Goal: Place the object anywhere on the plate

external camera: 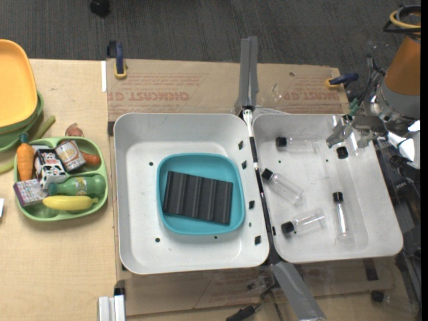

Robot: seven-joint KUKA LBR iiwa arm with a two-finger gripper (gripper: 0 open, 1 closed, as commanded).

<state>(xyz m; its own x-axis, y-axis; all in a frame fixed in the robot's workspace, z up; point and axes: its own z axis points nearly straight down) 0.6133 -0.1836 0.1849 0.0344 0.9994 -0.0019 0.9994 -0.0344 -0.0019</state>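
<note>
- At the far left, a yellow plate stack point(15, 89) runs off the edge of the bench.
- Near it sits a green divided tray point(99, 202) holding toy food: a carrot point(25, 162), a small can point(69, 155), a banana point(67, 202) and a few packets too small to tell apart.
- The left bin point(130, 246) holds a teal plate point(172, 227), squarish with rounded corners, about in its middle.
- A dark ribbed block point(198, 196) lies flat on that plate, wholly within its rim (it covers most of the plate's floor).
- The right bin point(381, 236) touches the left bin along the centre seam and holds several clear vials with black caps point(342, 214), scattered and lying on their sides; I count about five, though the clear plastic against white makes that uncertain.
- The gripper point(349, 136) hangs over the far right corner of the right bin, with the arm's orange band point(406, 69) above it at the right edge.
- Whether its fingers are spread or closed I cannot tell, as they blur into the metal wrist parts; one black cap point(342, 153) lies just beside it.
</note>
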